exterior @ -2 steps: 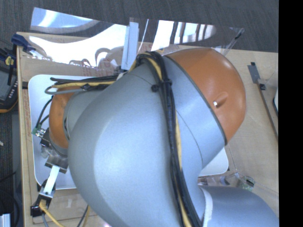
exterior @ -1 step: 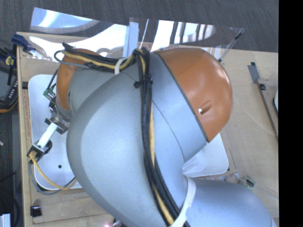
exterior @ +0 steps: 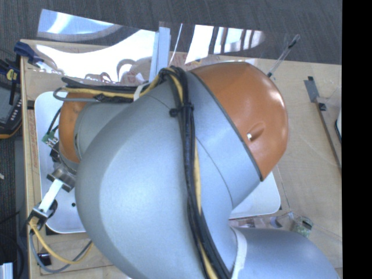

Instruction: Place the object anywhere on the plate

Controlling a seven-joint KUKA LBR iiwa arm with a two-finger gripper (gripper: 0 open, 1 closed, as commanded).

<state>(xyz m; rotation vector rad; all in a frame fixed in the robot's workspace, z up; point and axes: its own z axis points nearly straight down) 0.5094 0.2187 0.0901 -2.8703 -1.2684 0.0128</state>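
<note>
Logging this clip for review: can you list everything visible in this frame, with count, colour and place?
White bin: one, white, left side, mostly covered by the arm.
White bin: one, white, corner showing at lower right of the arm.
Bench: one, light wood, right side.
Clear panels: reflective, along the top edge.
Cable bundle: one, black and yellow, running down the arm.
Arm: one, grey with an orange band, over the centre.
The plate, object and gripper cannot be made out.

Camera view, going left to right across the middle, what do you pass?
Dark floor strip → white bin's left edge → grey arm casing → black cable bundle → orange band → bare wooden bench.
</note>
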